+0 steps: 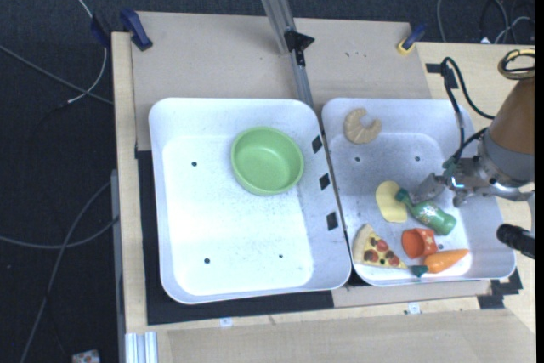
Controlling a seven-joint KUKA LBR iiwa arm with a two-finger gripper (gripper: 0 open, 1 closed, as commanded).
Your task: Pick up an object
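The right bin (399,157) holds several toy foods. A tan curved biscuit (363,125) lies near its far wall. Lower down sit a yellow piece (390,201), a green bottle-like toy (433,217), a red tomato (416,242), a pizza slice (377,249) and an orange carrot (443,261). My gripper (435,188) reaches in from the right, low over the bin, just above and to the right of the green toy and the yellow piece. I see nothing clearly held in it.
In the left bin (195,242) a light green bowl (268,160) stands near the far right corner. A slanted metal pole (276,0) rises behind the bins. Black clips (323,180) line the seam between the two bins.
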